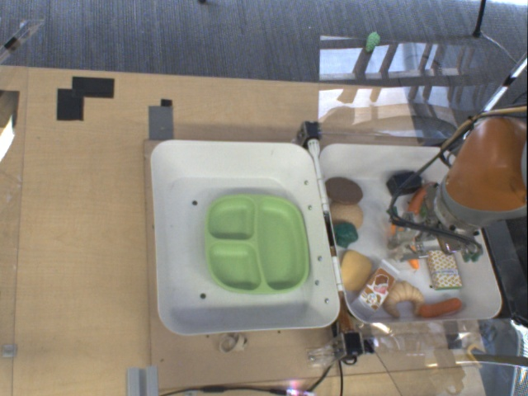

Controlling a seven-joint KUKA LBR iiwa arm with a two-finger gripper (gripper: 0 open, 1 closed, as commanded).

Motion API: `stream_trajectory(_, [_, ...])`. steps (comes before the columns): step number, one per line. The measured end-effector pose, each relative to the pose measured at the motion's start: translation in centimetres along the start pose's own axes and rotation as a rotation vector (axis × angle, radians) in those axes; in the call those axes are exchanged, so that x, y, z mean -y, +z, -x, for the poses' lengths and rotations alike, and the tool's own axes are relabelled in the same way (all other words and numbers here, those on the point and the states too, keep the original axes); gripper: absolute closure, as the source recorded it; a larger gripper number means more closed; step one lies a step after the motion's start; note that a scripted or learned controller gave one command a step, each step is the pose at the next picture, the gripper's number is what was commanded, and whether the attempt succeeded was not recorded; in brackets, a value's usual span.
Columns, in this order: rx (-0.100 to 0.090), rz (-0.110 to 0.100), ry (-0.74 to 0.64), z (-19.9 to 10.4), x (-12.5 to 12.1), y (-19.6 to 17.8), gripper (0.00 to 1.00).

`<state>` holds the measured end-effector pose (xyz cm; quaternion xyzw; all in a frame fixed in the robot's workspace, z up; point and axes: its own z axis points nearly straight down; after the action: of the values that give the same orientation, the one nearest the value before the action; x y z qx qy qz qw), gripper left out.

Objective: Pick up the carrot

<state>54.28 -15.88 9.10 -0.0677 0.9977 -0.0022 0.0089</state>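
Gripper (412,239) low in right bin (493,299), grip state I can't tell | carrot (418,199) just beside it under the wrist, mostly hidden | I judge it light, stiff, smooth; take mid-body across its width | croissant (404,295), sausage (440,308) nearer front.

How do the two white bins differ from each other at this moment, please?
The left bin holds a single green divided plate; the right bin holds many small food items, such as a croissant and a sausage. The arm reaches over the right bin, not over the left bin. The left bin looks wider. Both are shallow, white and side by side.
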Motion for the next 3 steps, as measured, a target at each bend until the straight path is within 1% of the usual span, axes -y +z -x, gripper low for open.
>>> stream_trajectory(1, [-0.001, 0.005, 0.232, 3.0, -9.4, -9.8, 1.0])
stream_trajectory(2, [-0.008, 0.002, 0.091, -1.3, -5.7, -2.3, 1.0])
stream_trajectory(3, [0.008, 0.001, 0.085, -0.7, -5.9, -3.7, 1.0])
